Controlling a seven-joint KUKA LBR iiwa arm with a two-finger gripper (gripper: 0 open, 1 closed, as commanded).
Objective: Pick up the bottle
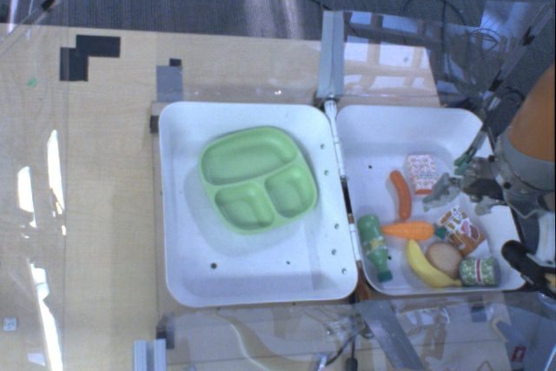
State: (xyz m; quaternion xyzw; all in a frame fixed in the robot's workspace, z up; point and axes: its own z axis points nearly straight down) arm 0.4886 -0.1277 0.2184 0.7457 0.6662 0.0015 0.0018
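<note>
**Green bottle lies at the right bin's left wall**

While the gripper (453, 184) hovers at mid-right of the frame over the right bin (382, 130), its jaws look spread and grasp nothing. Lower down, the green bottle (375, 248) lies against that bin's left wall, just beside a carrot (408, 230). Near them sit a sausage (402, 194), a banana (426, 267), a small printed carton (422, 172) and a green can (479, 272). Across the divider, the left bin (182, 256) holds a green divided plate (258, 179) on the wooden surface (87, 213).
</note>
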